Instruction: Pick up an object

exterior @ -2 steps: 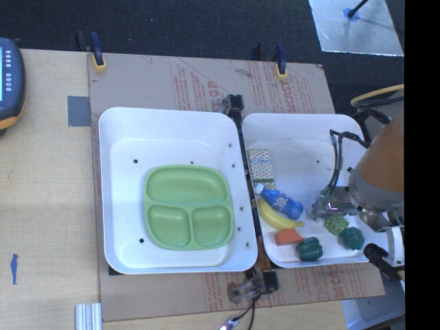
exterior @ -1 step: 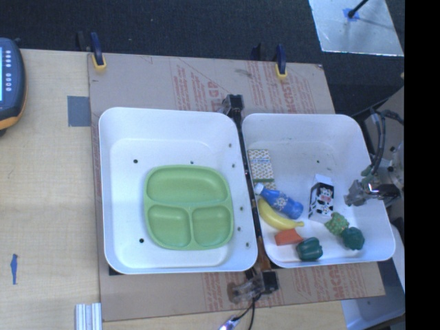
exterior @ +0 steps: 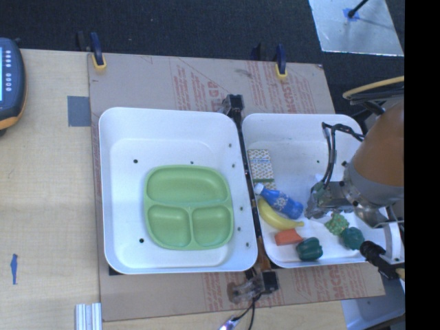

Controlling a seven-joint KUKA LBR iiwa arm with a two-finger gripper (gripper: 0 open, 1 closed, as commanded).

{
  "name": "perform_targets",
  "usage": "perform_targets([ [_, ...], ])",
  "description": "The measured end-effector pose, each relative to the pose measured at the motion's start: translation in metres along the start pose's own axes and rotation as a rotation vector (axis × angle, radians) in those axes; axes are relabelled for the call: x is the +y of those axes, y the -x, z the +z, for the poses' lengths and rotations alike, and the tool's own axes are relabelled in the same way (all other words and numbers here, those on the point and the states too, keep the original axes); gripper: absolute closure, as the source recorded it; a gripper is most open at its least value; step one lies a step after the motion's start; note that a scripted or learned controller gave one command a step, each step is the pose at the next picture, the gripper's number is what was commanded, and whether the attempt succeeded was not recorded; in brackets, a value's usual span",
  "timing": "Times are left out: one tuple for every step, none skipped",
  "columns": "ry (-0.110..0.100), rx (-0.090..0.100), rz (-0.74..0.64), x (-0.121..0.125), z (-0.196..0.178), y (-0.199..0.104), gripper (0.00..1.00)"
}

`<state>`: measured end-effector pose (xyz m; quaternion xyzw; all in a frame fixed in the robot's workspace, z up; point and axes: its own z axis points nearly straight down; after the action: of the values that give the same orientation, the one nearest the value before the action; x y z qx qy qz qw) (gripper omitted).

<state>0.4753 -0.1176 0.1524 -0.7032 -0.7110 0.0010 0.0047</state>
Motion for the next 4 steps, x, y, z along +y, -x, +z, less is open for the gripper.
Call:
perform_targets([
  [0.002,-0.004,0.003,0.000,-0.012,0.005,1.00],
  [0.001,-0.004,0.006,0.000,0.015,0.013,1.00],
  [0.016,-0.009,0.007,0.043,-0.061,0.045,1.00],
  [-0.001,-0.001,0.002,0.026,-0.008,0.000,1.00],
])
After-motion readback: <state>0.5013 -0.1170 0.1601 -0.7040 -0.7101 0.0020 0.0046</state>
